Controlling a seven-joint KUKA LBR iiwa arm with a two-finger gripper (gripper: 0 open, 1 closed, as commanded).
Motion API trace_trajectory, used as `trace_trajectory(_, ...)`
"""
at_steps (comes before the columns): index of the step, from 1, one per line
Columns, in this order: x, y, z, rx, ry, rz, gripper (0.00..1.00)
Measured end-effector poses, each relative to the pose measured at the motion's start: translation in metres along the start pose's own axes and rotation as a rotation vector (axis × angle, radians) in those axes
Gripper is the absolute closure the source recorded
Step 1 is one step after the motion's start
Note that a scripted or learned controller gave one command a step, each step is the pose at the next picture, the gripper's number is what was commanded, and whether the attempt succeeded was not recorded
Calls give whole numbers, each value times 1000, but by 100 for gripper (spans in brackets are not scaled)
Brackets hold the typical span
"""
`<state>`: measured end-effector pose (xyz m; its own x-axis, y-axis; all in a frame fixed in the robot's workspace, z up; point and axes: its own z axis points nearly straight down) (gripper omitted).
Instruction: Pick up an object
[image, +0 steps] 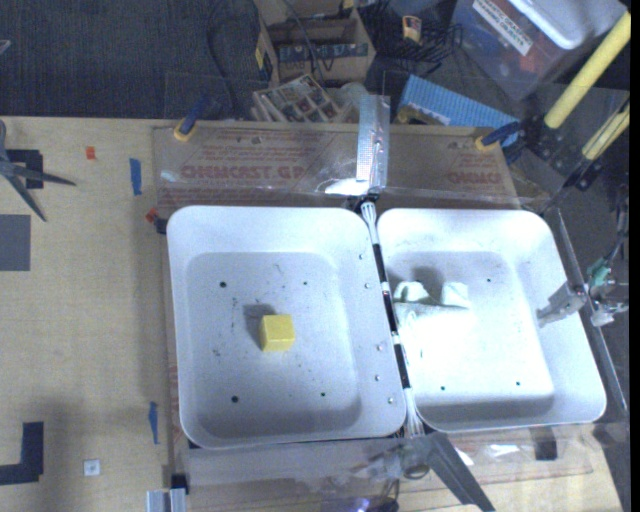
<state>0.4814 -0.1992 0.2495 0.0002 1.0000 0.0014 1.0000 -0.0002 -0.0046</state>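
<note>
A small yellow cube (278, 332) lies on the floor of the left white bin (190, 250), a little left of that bin's middle. In the right white bin (530, 240), two pale objects sit close to the dividing wall: a white and pale green piece (410, 293) and a whitish piece (455, 294) just to its right. A crumpled white patch (425, 312) lies below them, and I cannot tell whether it is a separate thing.
A metal bracket (572, 303) juts in at the right bin's right rim. Blue clamps (190, 122) and clear plastic sheeting (270, 165) line the back of the bench. Wooden table surface (80, 330) stretches to the left of the bins.
</note>
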Motion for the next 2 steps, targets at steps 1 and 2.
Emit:
trace_trajectory(1, 58, -2, 140, 0, 0, 70, 0)
trace_trajectory(2, 55, -2, 133, 1, -1, 78, 100)
